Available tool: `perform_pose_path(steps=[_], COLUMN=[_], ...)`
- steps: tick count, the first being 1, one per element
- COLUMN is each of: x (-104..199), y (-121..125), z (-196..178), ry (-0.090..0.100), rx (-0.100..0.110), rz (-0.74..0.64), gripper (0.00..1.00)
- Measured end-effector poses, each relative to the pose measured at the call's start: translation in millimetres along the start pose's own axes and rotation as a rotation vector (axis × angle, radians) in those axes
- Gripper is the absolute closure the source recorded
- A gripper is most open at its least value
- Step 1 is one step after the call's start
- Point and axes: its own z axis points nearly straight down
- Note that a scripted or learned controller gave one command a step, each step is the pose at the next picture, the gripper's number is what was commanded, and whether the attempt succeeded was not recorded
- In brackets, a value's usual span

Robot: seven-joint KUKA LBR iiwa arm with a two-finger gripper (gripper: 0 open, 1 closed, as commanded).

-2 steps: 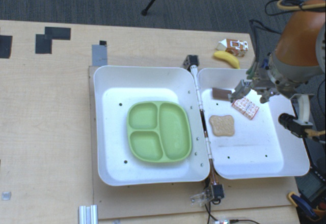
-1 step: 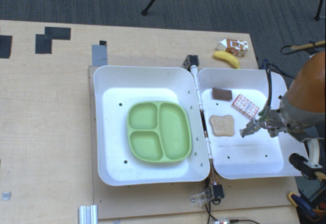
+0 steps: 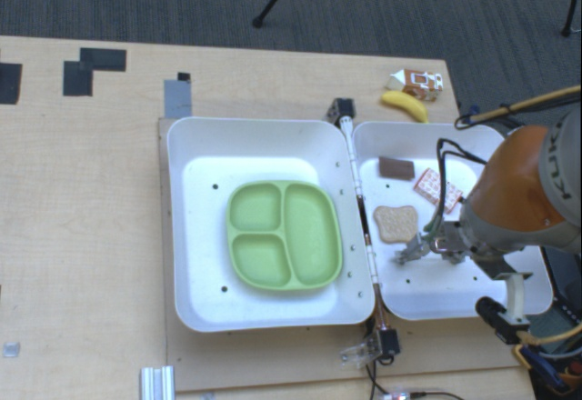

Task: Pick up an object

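Three small things lie in the right-hand shallow white bin (image 3: 455, 294): a round tan cracker-like piece with a speckled top (image 3: 396, 223), a flat pink-and-white checked square (image 3: 431, 187) and a dark brown rectangular block (image 3: 396, 168). The tan piece sits near the bin's left wall, the brown block is further back, and the checked square is just to the right of both, partly under a black cable. None of them is lifted; all rest on the bin floor.

Just in front of the tan piece, the metal two-finger gripper (image 3: 411, 252) is low over the bin floor, its tips pointing left. Whether its tips stand apart or together I cannot tell from here, and nothing shows between them. Behind it the arm's orange band (image 3: 514, 185) and grey body fill the bin's right side.

Next door, the left white bin (image 3: 195, 235) holds a pale green plastic plate with three compartments (image 3: 284, 235). Beyond the bins, on the light wooden bench (image 3: 82, 207), lie a yellow toy banana (image 3: 404, 104) and a small white and orange carton (image 3: 416, 81).
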Motion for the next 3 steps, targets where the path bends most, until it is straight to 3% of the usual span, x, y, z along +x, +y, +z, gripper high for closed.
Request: perform_pose_path(steps=[1, 2, 3], x=[0.3, 0.4, 1.0], y=[2.4, 2.3, 4.0], z=[-11.5, -11.4, -22.0], ry=[0.000, 0.000, 0.000], rx=[-0.006, -0.005, -0.009], rz=[-0.001, -0.001, -0.003], gripper=[1.00, 0.00, 1.00])
